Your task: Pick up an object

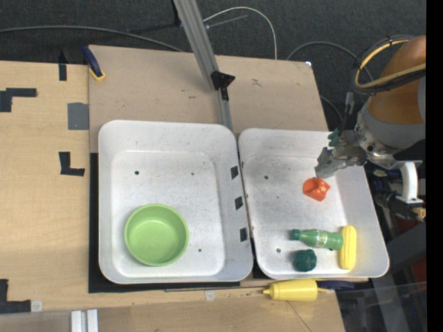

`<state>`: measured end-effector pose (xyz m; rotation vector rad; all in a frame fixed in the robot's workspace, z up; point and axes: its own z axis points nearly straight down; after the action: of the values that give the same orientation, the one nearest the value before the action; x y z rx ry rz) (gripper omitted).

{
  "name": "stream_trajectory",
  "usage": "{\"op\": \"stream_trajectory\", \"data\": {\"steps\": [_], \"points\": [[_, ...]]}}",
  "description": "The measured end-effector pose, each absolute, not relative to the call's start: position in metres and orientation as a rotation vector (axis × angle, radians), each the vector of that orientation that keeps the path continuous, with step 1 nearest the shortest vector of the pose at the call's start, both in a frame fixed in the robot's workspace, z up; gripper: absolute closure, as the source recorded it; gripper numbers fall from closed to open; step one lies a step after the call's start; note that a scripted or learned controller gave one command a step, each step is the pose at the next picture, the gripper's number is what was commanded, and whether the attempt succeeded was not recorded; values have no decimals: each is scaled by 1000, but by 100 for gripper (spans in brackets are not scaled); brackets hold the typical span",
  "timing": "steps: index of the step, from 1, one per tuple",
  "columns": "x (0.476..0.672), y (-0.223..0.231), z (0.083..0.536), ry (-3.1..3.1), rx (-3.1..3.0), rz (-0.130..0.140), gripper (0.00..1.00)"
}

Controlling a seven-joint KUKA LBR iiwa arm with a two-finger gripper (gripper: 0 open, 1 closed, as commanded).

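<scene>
The gripper (327, 165) hangs over the right bin (277, 151), just above a small orange block (315, 189) (whether its fingers are spread or closed I cannot tell). Nearer the front lie a green bottle (318, 238), a yellow banana (347, 247) and a dark green lump (304, 259). A green bowl (156, 234) sits in the left bin (166, 138).
</scene>
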<state>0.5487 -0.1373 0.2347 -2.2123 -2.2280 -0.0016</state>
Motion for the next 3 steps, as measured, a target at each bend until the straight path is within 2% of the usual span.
{"op": "stream_trajectory", "data": {"steps": [1, 3], "points": [[541, -84, 238, -2228, -2212, 0, 100], [551, 33, 222, -2227, -2212, 2, 100]]}}
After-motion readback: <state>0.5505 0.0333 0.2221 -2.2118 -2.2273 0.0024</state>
